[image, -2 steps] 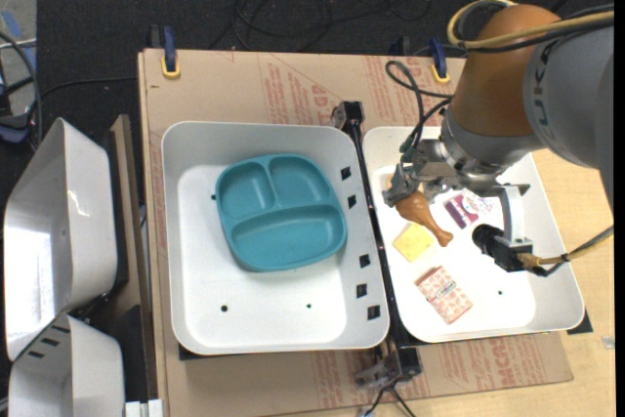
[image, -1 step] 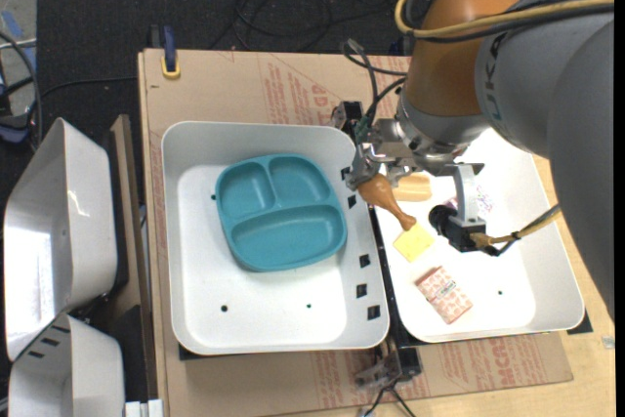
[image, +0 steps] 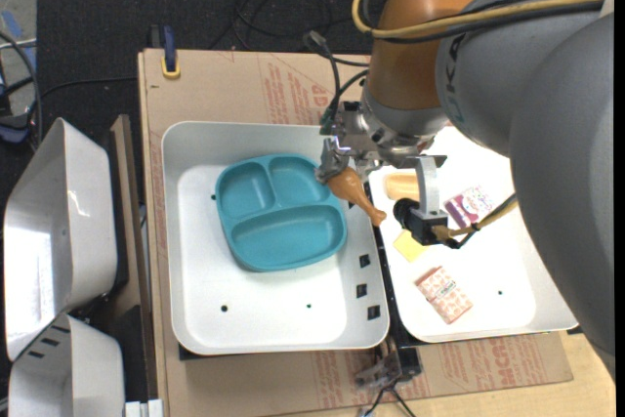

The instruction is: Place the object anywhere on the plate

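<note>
The hand (image: 344,161) hangs at the right rim of the blue plate (image: 281,213), and a tan, drumstick-shaped object (image: 354,192) juts out from under it, slanting down to the right over the seam between the two bins. The object's upper end appears to be pinched in the hand, though the wrist hides the contact itself.

As I judge it, the step is carrying the object over the plate. Doing it well means shifting left until the whole piece, including its trailing end, is inside the rim, then lowering close before letting go so it does not roll off.

The left bin (image: 195,308) holds the plate, divided into three compartments, with nothing lying in them. The right bin (image: 508,308) holds a red patterned packet (image: 443,294), a yellow piece (image: 409,245), a pale cylinder (image: 398,184) and a pink-and-white item (image: 471,204).
</note>
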{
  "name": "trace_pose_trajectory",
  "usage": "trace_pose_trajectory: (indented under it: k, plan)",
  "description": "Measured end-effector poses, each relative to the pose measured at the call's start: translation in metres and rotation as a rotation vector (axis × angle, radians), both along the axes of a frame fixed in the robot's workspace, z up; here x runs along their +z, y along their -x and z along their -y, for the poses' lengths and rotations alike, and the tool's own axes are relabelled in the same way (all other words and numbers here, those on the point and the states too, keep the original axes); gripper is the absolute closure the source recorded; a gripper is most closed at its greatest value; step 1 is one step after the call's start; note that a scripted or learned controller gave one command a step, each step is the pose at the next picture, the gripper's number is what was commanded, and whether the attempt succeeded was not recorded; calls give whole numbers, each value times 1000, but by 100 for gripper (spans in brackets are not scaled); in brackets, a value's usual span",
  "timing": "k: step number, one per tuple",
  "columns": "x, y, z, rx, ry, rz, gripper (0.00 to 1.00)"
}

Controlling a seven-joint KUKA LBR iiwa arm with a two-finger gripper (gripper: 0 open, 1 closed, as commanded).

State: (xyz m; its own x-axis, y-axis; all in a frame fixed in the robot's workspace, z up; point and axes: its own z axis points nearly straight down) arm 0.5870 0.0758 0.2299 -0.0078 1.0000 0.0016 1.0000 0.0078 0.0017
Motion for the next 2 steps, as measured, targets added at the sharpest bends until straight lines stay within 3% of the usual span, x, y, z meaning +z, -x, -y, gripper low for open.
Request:
trace_pose_trajectory:
  k: [1,2]
  plan:
    - [7,-27,-57,1,0,1,100]
    - [6,-26,-53,-4,2,-2,0]
